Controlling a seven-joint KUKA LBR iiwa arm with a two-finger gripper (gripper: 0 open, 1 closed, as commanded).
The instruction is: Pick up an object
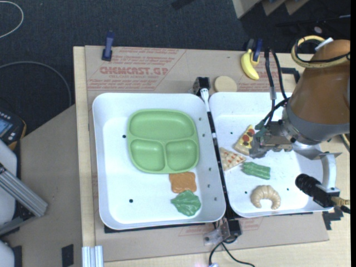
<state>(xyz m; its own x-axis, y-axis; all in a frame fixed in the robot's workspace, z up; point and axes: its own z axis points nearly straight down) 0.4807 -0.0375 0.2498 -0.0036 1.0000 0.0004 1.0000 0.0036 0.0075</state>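
In the right bin point(239, 107), my gripper point(261, 144) hangs low over the right edge of a pizza slice point(245, 140) with red and yellow topping. Just left of it a tan triangular wafer point(231, 158) lies by the bin's left wall. A green pepper-like piece point(256, 170) sits directly below the gripper, and a croissant point(266, 196) rests near the front edge. Nothing is visibly lifted off the bin floor. The arm's grey and orange body covers the bin's right part.
The left bin point(111, 166) holds a green divided plate point(163, 140), an orange toast piece point(183, 181) and a green leafy piece point(187, 203). On the bench behind the bins lie a yellow banana point(250, 65) and a tan disc point(225, 84).
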